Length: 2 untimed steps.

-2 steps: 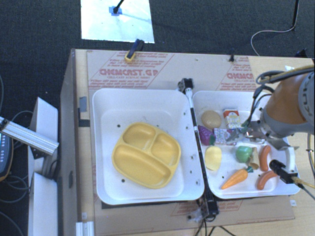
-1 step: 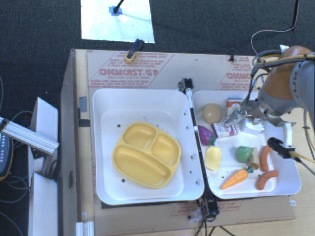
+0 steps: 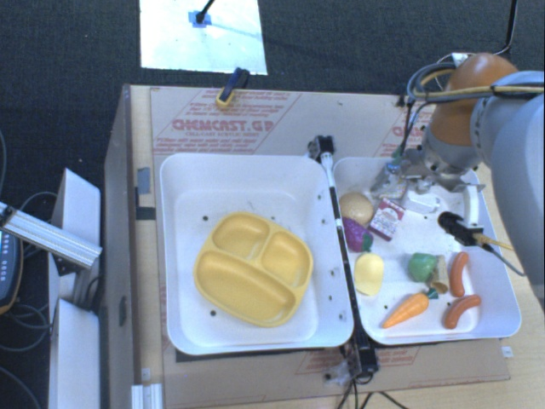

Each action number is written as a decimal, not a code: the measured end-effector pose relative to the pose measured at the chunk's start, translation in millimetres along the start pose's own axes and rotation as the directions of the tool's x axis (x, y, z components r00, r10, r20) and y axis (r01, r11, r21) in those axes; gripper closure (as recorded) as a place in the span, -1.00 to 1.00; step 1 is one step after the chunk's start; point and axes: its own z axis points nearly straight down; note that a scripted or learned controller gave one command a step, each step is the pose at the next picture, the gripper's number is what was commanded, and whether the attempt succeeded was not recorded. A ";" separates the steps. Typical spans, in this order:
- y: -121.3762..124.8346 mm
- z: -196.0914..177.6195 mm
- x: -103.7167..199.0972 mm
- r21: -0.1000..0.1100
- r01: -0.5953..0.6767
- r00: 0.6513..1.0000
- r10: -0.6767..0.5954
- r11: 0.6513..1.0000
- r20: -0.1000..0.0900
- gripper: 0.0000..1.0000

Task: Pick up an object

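Note:
My gripper (image 3: 398,174) hangs over the far end of the right bin (image 3: 502,318), with the grey arm and its orange band coming in from the right. Just in front of it lie a red and white carton (image 3: 387,220) and a beige potato (image 3: 356,204). A purple eggplant (image 3: 352,233) lies along the bin's left wall. Nearer the front are a pale yellow fruit (image 3: 369,273), a green pepper (image 3: 421,267), a carrot (image 3: 407,308) and two sausages (image 3: 460,273) (image 3: 461,311). I see nothing held in the gripper.
The left bin (image 3: 187,194) holds a yellow divided plate (image 3: 253,267). A narrow ridge (image 3: 336,228) separates the two bins. A yellow and black tool (image 3: 231,88) lies on the cardboard behind the bins.

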 end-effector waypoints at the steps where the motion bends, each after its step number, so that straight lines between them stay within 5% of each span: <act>1: 0.7 -12.2 -0.3 0.002 0.004 1.000 -0.004 1.000 -0.001 1.00; 2: -57.9 -64.7 45.1 0.019 0.000 1.000 0.000 1.000 -0.009 1.00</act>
